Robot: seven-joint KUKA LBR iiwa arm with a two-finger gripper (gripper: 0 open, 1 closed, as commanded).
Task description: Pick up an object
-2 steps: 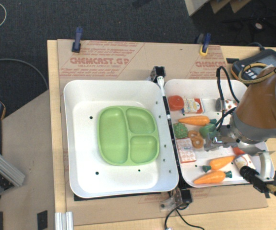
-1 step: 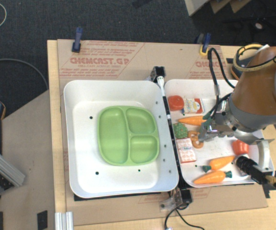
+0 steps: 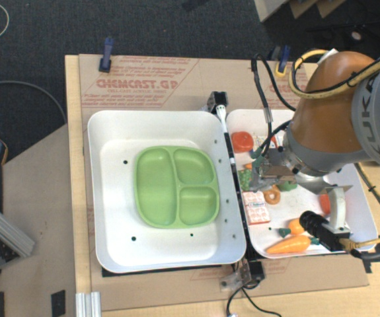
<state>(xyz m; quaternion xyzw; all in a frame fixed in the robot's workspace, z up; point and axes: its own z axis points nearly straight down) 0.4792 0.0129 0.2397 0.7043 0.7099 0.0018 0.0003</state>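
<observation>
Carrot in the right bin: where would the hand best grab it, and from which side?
Probably from straight above, closing across the carrot near its thicker half: it lies flat, long and tapered, close to the right bin's front rim.

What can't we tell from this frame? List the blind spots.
1. Camera view: the arm covers the gripper from above, so whether it holds anything is hidden.
2. The right bin: the arm hides much of its middle and far side.
3. The green items beside the gripper: partly covered, too small to identify.
4. The small box: its red print is too small to read.
</observation>
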